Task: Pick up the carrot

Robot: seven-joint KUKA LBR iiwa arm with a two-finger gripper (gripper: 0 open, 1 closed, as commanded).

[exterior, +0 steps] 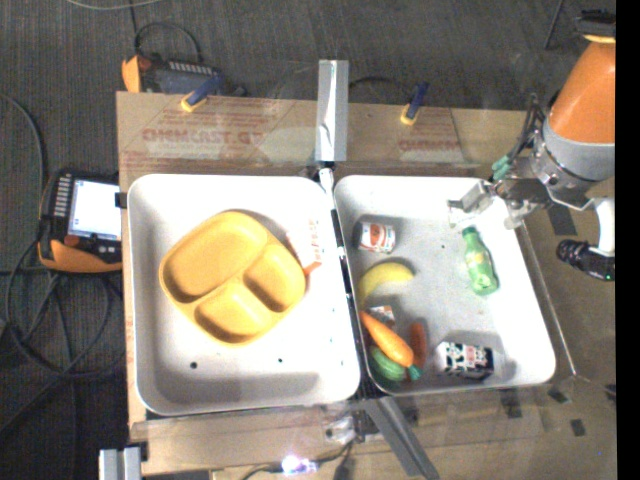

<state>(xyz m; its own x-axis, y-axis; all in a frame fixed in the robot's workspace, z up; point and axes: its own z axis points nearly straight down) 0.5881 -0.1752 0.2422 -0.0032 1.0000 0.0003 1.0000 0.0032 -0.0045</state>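
Note:
The carrot [389,341] is orange with a green leafy end and lies at the front left corner of the right bin [530,298], slanting along the bin's left wall. My gripper [490,208] hangs over the far right corner of that bin, well away from the carrot, up and to the right of it. Its fingers stand apart, open, with nothing between them.
Also in the right bin are a red can [377,236], a banana [385,276], a green bottle [479,260], a small red piece [418,338] beside the carrot and a dark carton [465,358]. A yellow divided plate [234,274] lies in the left bin [150,368].

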